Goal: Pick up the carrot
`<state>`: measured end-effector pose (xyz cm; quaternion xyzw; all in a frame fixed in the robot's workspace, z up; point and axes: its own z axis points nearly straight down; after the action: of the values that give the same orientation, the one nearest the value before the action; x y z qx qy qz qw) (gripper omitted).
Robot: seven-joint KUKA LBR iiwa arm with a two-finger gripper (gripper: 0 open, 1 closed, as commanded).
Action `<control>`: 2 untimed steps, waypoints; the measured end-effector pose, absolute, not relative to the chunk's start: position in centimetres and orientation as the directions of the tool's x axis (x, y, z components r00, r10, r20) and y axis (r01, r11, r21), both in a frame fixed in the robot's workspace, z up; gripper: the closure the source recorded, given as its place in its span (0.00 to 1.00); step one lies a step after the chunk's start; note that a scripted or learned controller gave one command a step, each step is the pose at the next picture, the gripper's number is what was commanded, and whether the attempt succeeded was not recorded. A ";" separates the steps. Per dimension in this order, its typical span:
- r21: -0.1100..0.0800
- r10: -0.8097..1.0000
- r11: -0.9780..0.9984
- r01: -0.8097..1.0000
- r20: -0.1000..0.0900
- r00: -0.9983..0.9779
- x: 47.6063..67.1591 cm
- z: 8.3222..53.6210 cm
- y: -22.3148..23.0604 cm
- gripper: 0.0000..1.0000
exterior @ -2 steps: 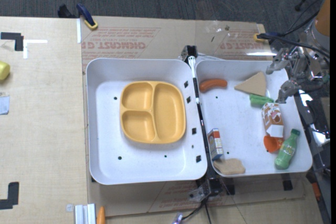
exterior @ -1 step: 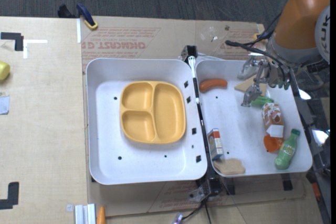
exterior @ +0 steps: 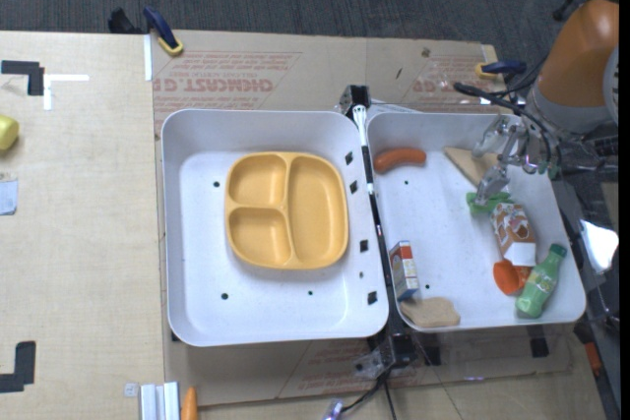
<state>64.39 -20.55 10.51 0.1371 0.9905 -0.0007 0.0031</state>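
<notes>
Carrot (exterior: 503, 276) near right bin's front, tool (exterior: 492, 180) well behind it

The orange carrot (exterior: 506, 276) (partly hidden) lies near the right bin's front corner.

The arm (exterior: 583, 54) is cut off by the right edge, so only its orange band and wrist can be seen. The carrot (exterior: 507, 277) is mostly covered by a green bottle (exterior: 540, 282) and a printed packet (exterior: 514, 233), leaving one orange end in sight, and the gripper (exterior: 495, 180) is too small and cluttered to tell how its fingers stand. At the left edge a yellow object (exterior: 6, 134) is cut in half.
</notes>
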 end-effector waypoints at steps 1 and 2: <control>0.001 0.431 0.902 0.431 -0.003 -0.902 62.6 14.7 -10.4 0.00; 0.001 0.411 0.911 0.411 -0.005 -0.911 64.3 19.3 -3.2 0.00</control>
<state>64.34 -3.18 19.29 0.2104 0.9776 0.0002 0.0024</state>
